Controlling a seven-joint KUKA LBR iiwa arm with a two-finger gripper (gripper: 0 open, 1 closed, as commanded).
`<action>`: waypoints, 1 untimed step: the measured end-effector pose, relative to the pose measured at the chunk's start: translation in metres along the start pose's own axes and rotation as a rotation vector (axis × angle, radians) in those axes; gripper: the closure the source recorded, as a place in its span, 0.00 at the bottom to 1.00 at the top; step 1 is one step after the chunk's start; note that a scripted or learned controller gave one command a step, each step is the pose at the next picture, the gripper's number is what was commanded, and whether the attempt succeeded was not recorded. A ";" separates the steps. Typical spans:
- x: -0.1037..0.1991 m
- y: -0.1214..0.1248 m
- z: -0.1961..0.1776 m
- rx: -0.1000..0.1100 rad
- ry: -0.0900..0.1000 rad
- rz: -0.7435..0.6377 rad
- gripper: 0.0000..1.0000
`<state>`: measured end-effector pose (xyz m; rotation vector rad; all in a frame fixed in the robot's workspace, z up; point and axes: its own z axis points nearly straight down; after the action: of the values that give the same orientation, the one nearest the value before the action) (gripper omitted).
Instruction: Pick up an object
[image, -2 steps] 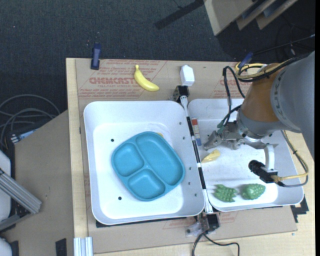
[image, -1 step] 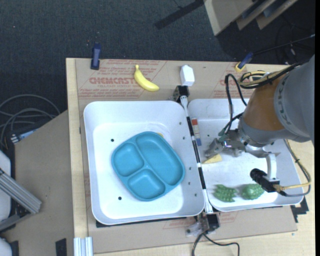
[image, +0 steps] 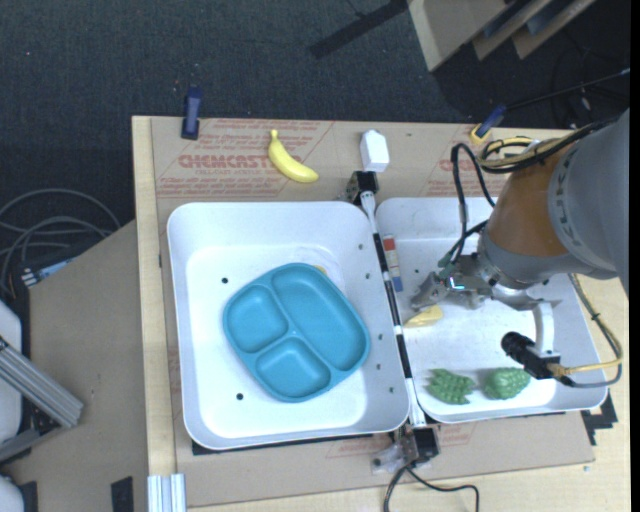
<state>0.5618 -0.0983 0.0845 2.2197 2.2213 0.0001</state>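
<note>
White plastic, two shallow bins side by side on a cardboard-topped bench (image: 240, 150). Left bin (image: 190, 250): holds a blue divided plate (image: 292, 330) with three compartments, lying flat near the middle, with white floor showing all round it. A pale yellowish scrap peeks out at the plate's far edge, too small to name.

Right bin (image: 425, 215): holds a small yellow piece (image: 425, 317) near the shared wall, two green lumpy toys (image: 450, 386) (image: 507, 382) side by side along the near rim, and a thin red, white and blue pen-like stick (image: 389, 262) lying along the divider. Also crossed by the grey arm (image: 560, 215) with its orange band, reaching in from the right, cables looping over it.

Yellow piece: short, slightly curved, pale and smooth, lying flat on the bin floor, apart from the green toys and just beside the divider.

Gripper (image: 440, 290): low over the right bin, just above and to the right of the yellow piece, very near it. Nothing seen clamped in it. Open or closed: cannot tell from this angle.

Outside the bins, on the far strip of bench: a yellow banana (image: 290, 160), a white block (image: 375, 150) and a small dark blue item (image: 191, 112) at the edge. Open floor in the right bin's far half; near rim crowded by the green toys.
</note>
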 end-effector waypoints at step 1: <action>-0.001 -0.001 0.000 0.001 0.001 0.000 0.00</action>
<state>0.5609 -0.0990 0.0845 2.2207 2.2217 0.0001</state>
